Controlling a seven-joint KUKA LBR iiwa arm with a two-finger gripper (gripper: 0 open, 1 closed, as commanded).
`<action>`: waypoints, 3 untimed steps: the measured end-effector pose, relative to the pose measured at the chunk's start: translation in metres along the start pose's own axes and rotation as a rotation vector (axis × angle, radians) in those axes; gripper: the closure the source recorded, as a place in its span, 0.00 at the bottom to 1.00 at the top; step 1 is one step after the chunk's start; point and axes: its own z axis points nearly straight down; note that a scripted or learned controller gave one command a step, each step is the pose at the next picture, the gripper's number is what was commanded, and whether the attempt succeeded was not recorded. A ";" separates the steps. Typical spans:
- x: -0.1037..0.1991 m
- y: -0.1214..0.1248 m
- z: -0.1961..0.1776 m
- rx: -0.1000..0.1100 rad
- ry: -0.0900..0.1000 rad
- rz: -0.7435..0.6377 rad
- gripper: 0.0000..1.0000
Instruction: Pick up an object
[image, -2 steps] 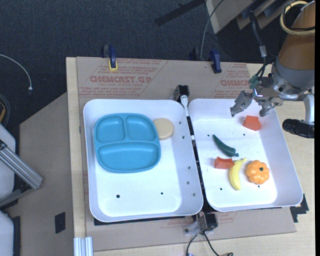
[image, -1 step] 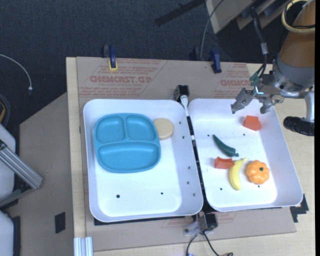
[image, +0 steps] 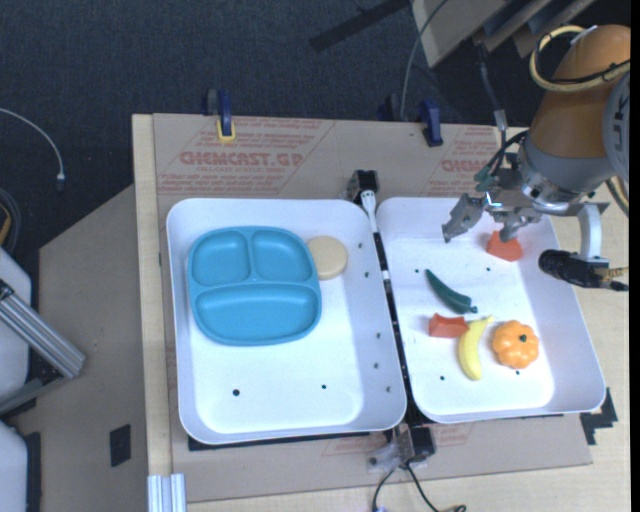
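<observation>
Over the right bin (image: 560, 385), the gripper (image: 486, 226) hangs spread wide beside a red piece (image: 505, 247).

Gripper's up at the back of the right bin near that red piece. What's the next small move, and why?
Probably a short drop straight down with the fingers spread. The gripper hovers open at the far end of the right bin, with the red piece just beside one fingertip and nothing between its fingers. The green pepper and the banana lie nearer the camera, so the red piece is the closest target.
</observation>
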 end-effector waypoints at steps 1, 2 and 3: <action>0.001 -0.008 0.046 0.001 0.000 0.001 0.00; -0.001 -0.011 0.090 0.001 0.000 0.002 0.00; -0.002 -0.009 0.076 -0.008 -0.002 0.002 1.00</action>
